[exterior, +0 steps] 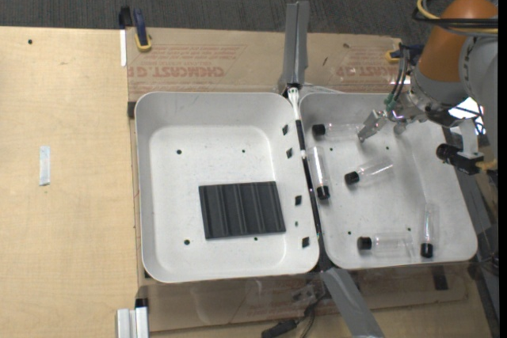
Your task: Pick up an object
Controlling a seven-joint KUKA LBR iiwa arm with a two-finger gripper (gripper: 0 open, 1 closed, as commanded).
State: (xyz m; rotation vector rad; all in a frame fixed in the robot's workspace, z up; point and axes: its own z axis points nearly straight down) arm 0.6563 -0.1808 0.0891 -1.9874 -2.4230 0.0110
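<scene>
- Nearest you, in the right bin (463, 237), two clear tubes with black caps are lying along the front wall: one (383, 244) flat on its side, the other (428, 232) running roughly front to back near the right corner.
- Further in, another clear tube (366, 172) is resting near the middle of that bin, its black cap pointing left.
- A long clear tube (318, 170) is lying against the bin's left wall, just beside the divider between the two bins.
- One more tube (329, 128) is sitting near the back left corner.
- In the left bin (158, 170), a dark ribbed rectangular pad (242, 210) is lying flat, toward the front.
- At the back of the right bin, the gripper (372, 125) is hanging over the floor, apart from every tube you see; nothing is showing between its fingers, and you cannot tell whether they are open or closed.
- Farthest off, brown cardboard (214, 67) is covering the tabletop (63, 249) behind the bins.
</scene>
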